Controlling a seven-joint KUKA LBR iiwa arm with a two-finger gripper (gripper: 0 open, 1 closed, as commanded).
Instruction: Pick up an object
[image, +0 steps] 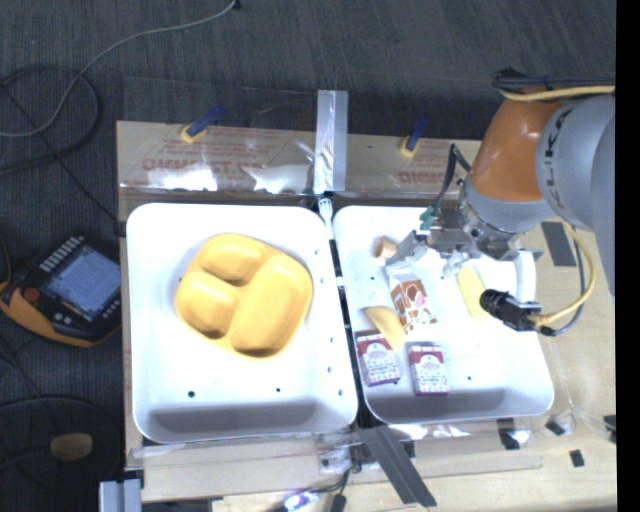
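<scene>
My gripper (433, 250) hangs over the back of the right bin (520, 395), under the orange-banded wrist. Just below it lies a white and brown packet (410, 298). A small tan lump (384, 245) sits to the gripper's left. A yellow stick-shaped piece (470, 291) lies to its lower right, beside the black cable plug. Nearer the front are a pale yellow wedge (383, 322) and two small red cartons (377, 359) (428, 366). I see nothing held by the gripper.
A large yellow lumpy cushion-like object (243, 292) rests in the middle of the left bin (160, 400). A raised divider (338, 290) separates the bins. A handheld pendant (70, 288) lies on the floor at left.
</scene>
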